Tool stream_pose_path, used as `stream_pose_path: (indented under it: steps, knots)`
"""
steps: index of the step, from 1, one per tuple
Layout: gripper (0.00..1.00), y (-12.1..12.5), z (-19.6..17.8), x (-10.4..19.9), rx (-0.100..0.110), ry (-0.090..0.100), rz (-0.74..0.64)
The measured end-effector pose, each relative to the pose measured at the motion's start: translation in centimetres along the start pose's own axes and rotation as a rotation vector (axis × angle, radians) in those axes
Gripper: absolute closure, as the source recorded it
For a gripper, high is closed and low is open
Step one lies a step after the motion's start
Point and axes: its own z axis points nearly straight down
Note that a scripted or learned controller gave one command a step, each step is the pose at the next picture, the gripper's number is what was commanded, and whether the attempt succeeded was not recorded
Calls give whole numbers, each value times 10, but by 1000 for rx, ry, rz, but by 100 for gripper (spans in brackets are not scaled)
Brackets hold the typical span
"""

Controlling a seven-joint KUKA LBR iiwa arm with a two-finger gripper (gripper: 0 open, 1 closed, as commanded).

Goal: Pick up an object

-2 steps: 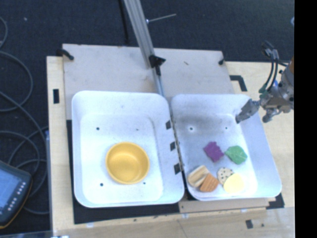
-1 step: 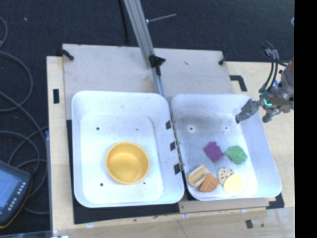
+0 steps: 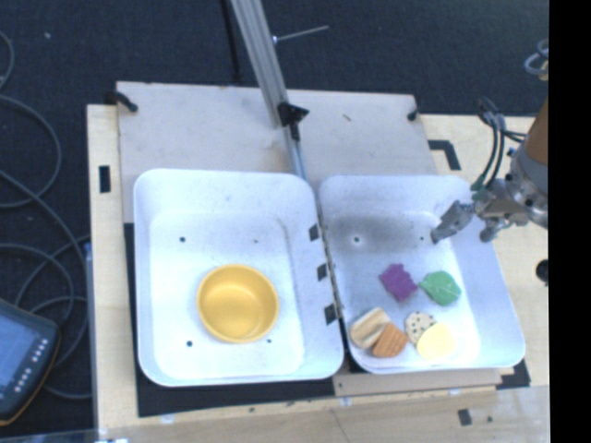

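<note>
The yellow piece (image 3: 437, 341) lies at the front of the right bin (image 3: 494, 289), by the purple block (image 3: 398, 281) and green piece (image 3: 442, 287). The tool (image 3: 469, 223) hangs above the bin's back, fingers apart, maybe holding nothing.

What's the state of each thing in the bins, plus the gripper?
Yellow bowl: upright, empty, in left bin.
Purple piece: loose in right bin.
Green piece: loose, right of the purple one.
Tan piece: against the orange piece.
Spotted piece: lying flat.
Pale yellow piece: near front rim.
Gripper: above right bin's far right, holding nothing.
</note>
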Motion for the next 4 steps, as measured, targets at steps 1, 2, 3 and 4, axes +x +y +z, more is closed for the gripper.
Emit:
stream_pose_path:
  steps: [1, 2, 3, 4]
  knots:
    - [0, -1, 63, 0, 2, 1, 0]
    - [0, -2, 106, -2, 0, 0, 1]
    - [100, 0, 92, -3, -8, 1, 5]
    - [100, -4, 29, -6, -12, 0, -1]
